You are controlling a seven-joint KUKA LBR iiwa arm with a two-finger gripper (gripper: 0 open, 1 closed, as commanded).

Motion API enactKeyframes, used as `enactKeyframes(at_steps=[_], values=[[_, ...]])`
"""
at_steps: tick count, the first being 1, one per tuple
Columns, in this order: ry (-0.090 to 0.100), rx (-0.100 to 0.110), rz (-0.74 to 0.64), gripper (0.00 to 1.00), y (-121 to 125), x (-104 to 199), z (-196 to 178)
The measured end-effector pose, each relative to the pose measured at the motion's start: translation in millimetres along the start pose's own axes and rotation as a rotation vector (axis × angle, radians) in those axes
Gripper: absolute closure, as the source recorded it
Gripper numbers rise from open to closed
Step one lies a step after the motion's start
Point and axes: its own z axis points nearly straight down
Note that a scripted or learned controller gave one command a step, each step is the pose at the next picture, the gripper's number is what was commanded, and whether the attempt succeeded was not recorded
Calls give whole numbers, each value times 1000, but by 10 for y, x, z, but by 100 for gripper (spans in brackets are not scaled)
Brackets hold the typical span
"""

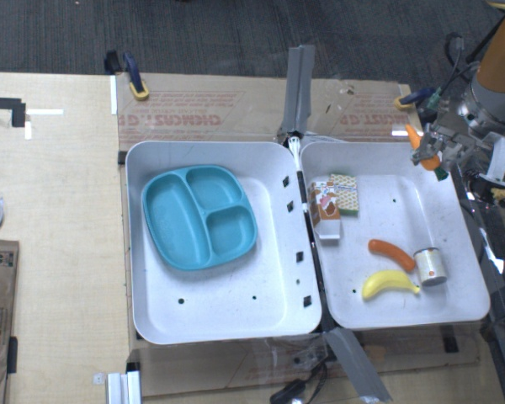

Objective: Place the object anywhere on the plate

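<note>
Blue plate (200, 217) lies in the left bin (151, 310); the claw (429, 151) hovers upper right, its state impossible to tell.

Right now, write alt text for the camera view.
A blue divided plate sits in the left bin. The right bin holds a carton, a sausage, a banana and a can; the arm's tool hovers at its far right corner.

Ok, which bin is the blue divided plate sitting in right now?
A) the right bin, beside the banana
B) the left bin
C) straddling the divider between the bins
B: the blue divided plate lies in the left bin, while the banana is over in the right bin.
</note>
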Motion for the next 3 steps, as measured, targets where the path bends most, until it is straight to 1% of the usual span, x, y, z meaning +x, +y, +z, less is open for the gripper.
enactKeyframes(at_steps=[1,2,3], values=[[1,1,-52,100,-311,886,6],[0,-1,-133,100,-448,1550,-75],[-1,2,-145,100,-712,1918,208]])
